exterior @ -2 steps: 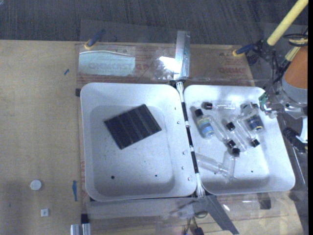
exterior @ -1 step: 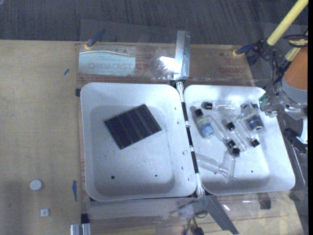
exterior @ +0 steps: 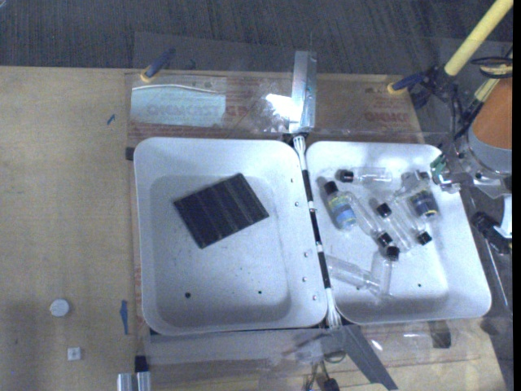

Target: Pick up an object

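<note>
Clear vials [exterior: 383, 218] lie scattered in the right bin [exterior: 468, 287], within the arm's reach; the hand [exterior: 446, 173], at its 2 o'clock rim, has an indeterminate grip state. A dark ribbed mat [exterior: 221, 209] lies in the left bin [exterior: 155, 243].

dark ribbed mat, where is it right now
The dark ribbed mat lies flat and askew in the left bin, toward its upper middle, apart from the small bottles in the right bin.
</note>
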`<action>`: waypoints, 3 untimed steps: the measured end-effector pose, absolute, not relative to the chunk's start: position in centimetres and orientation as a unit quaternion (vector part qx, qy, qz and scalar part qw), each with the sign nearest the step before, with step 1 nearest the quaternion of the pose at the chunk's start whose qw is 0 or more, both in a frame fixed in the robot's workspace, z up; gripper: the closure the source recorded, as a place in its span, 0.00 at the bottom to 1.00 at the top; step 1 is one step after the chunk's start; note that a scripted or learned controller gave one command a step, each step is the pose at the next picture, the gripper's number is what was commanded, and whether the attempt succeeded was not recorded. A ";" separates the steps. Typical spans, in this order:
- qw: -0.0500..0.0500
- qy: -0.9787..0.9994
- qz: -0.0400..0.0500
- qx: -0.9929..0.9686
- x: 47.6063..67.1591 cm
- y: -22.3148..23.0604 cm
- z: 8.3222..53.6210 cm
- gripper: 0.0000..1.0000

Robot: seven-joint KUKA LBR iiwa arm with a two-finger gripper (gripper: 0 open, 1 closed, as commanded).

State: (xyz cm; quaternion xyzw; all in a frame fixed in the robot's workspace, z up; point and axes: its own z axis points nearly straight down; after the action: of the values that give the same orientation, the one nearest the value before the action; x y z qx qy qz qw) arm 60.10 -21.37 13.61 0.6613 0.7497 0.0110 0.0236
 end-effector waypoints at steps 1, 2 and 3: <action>0.025 0.752 0.012 0.659 60.2 -21.3 13.5 0.00; 0.026 0.760 0.011 0.650 60.3 -21.3 13.5 0.00; 0.027 0.768 0.011 0.640 60.3 -21.3 13.4 0.00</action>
State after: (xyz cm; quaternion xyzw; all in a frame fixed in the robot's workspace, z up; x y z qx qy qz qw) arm 60.33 -21.32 13.42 0.6399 0.7679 0.0110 0.0270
